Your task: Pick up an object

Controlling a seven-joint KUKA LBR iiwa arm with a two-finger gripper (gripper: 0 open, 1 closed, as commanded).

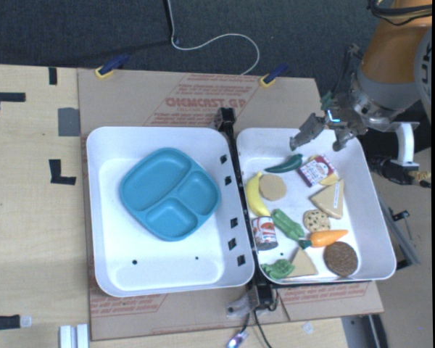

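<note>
Pincer [320, 130] hangs over the far edge of the right bin [373, 216], fingers spread wide w/ nothing between them. Its left finger [304, 135] angles down toward the pile; the right one sits by the bin's far right corner.

Nearest to it: green pepper [284, 164], just below-left of the left fingertip, close but apart. Red packet [316, 170] lies right under the pincer. Any of these could be the pick.

A bit further out: round cracker [272, 188] and cheese wedge [329, 199], then banana [256, 196] against the divider. Past those: green pickle [288, 225], cookie [315, 220], carrot [325, 238], small can [265, 233]. Furthest in this bin: brown round patty [341, 258], a sandwich wedge [302, 264] and a leafy green bit [278, 270] at the near rim.

Well apart, across the divider: blue tray [170, 193] in the left bin [105, 216]. Cardboard-covered tabletop [196, 100] under both.

Risks, imo:
- Items crowd each other, so a finger prob lands on a neighbour and shoves things instead of straddling one.
- Pepper is thin and curved; could roll or squirt out on closing.
- Packet is flat; fingers may scrape the bin floor and close on air.
- Pincer is v. near the far wall; straight drop could clip the rim.
</note>
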